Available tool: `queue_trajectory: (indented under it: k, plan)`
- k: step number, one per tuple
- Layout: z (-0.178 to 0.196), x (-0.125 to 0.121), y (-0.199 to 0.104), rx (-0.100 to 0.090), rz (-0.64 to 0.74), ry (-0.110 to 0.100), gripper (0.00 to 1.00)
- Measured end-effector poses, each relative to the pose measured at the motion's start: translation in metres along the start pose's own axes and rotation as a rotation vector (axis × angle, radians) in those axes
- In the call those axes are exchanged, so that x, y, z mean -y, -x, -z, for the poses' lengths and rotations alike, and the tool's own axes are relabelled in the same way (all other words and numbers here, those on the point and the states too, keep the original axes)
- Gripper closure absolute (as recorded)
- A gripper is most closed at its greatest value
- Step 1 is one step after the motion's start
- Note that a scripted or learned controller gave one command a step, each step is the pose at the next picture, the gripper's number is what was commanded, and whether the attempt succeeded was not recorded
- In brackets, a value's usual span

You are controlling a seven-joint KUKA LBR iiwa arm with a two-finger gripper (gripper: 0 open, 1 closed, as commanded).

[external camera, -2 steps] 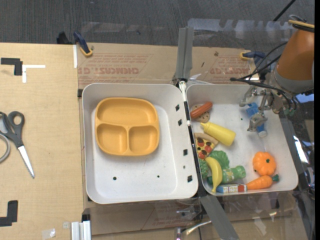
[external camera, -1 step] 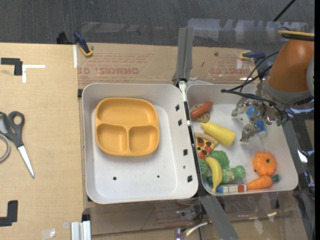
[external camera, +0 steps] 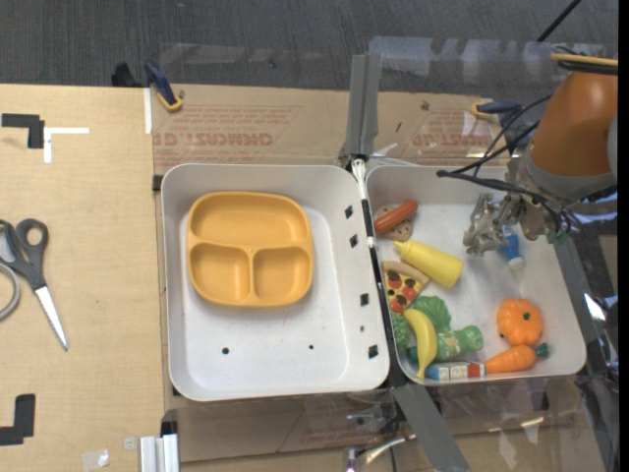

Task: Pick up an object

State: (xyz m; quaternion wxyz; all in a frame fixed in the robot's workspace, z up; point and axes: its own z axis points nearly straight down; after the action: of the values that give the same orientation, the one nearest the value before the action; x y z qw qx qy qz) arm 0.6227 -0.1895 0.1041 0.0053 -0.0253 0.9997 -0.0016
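While the gripper [external camera: 488, 232] hovers over the right bin [external camera: 565, 293], nothing is picked.
Finger state unclear; next, descend onto one toy, perhaps the mustard [external camera: 430, 262].

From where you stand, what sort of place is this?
Probably a robotics lab test bench: a robot arm reaches over two white bins, one holding toy food like a plastic banana, with scissors lying on the bench.

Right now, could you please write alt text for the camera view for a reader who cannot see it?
A robot gripper hangs over the right bin, which holds toy food: a hot dog, mustard bottle, pizza slice, banana, pumpkin and carrot. The left bin holds a yellow divided plate.
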Motion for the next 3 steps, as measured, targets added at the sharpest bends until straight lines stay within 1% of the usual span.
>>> queue_trajectory:
  k: [1, 2, 3]
  plan:
    - [0.000, 0.000, 0.000, 0.000, 0.000, 0.000, 0.00]
    - [0.011, 0.000, 0.002, 0.006, 0.000, -0.002, 1.00]
    - [0.011, 0.000, 0.002, 0.006, 0.000, -0.002, 0.00]
